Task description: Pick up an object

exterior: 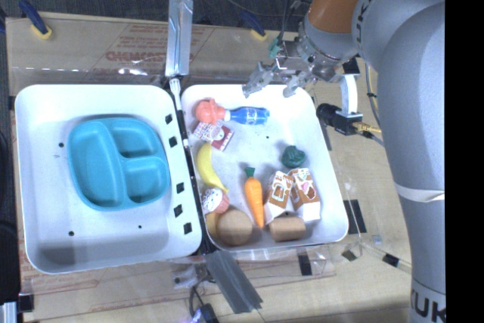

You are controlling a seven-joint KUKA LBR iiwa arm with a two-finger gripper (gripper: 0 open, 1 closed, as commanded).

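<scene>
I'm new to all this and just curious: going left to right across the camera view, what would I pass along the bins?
Blue divided tray in the left bin → banana → carrot → small cartons → right bin's rim. The gripper hovers above that bin's far edge.

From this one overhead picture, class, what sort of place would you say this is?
Most likely a robotics lab bench set up for grasping trials: a grey arm with a gripper over two white bins, one bin holding toy food such as a carrot and banana.
</scene>
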